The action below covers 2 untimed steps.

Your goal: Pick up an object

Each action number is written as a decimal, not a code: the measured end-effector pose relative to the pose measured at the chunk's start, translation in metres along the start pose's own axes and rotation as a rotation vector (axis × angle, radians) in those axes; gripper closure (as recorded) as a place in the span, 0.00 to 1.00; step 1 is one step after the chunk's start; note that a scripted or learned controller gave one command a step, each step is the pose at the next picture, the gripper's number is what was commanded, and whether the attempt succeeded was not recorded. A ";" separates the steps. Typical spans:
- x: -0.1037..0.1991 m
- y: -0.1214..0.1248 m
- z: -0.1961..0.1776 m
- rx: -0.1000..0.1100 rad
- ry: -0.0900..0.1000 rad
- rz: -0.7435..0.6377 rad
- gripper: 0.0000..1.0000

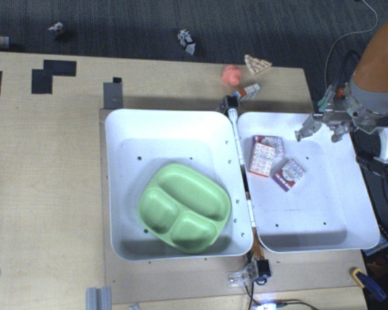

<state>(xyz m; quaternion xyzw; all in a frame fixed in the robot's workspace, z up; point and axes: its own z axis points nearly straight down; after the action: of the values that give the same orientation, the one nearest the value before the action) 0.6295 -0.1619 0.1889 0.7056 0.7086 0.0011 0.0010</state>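
Surveying the bench [45,173], we log two white bins | left bin [116,173]: green three-compartment tray [184,206], tilted | right bin [330,218]: red-and-white printed packet [264,156] beside a smaller dark-red packet [289,173], near the bin's far left | gripper [321,130] above the far right corner, fingers spread, nothing between them.

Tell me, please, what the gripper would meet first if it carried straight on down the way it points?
Probably the bare floor of the right bin, beside the small packets; the gripper hangs over its upper right part, though depth is unclear.
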 end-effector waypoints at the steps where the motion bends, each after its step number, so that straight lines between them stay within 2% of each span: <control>1: 0.029 -0.030 0.093 -0.002 -0.001 0.002 0.00; 2: 0.030 -0.028 0.082 -0.006 -0.001 0.001 1.00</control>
<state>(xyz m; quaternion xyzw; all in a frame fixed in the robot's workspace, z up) 0.6013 -0.1317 0.1068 0.7058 0.7084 0.0029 0.0032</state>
